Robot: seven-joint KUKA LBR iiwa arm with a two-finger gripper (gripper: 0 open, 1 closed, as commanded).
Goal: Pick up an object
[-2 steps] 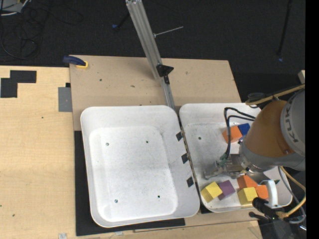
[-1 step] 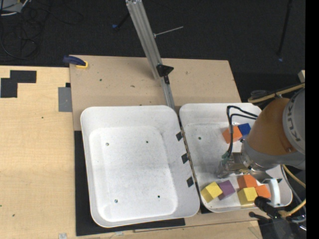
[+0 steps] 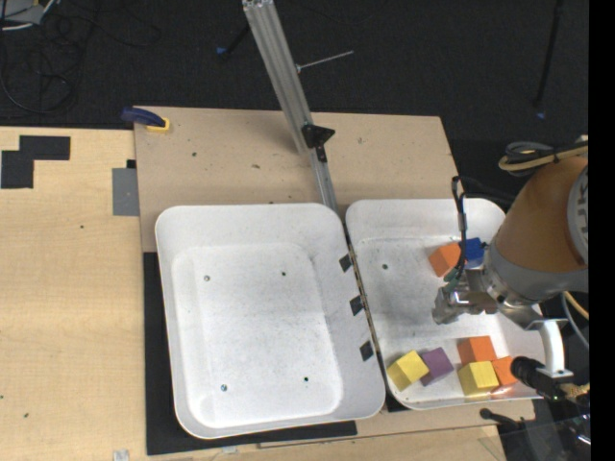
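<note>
Orange block: lies in the right bin, in the bin's 1 o'clock part, resting on the bin floor. A small blue thing sits just beside it at 3 o'clock; what it is cannot be told.

Pincer: low over the right bin, just beside the orange block at the block's 6 o'clock. Whether the two touch cannot be told. Whether the pincer is wide or narrow cannot be told from this slant, and no item is seen in its grip. The arm, grey with an orange band, enters from 3 o'clock and covers the bin's 3 o'clock rim.

Remaining items in the right bin, grouped along the 6 o'clock edge, apart from the pincer:
- yellow block, at the 9 o'clock end of the group;
- purple block, touching the yellow block at its 3 o'clock;
- second orange block, near the purple block at its 3 o'clock;
- second yellow block, touching the second orange block at its 6 o'clock.

Left bin: adjoins the right bin at 9 o'clock, rims meeting.

Both bins stand on the wooden worktop. A metal rail runs aslant from 12 o'clock down to the seam between the bins.
</note>
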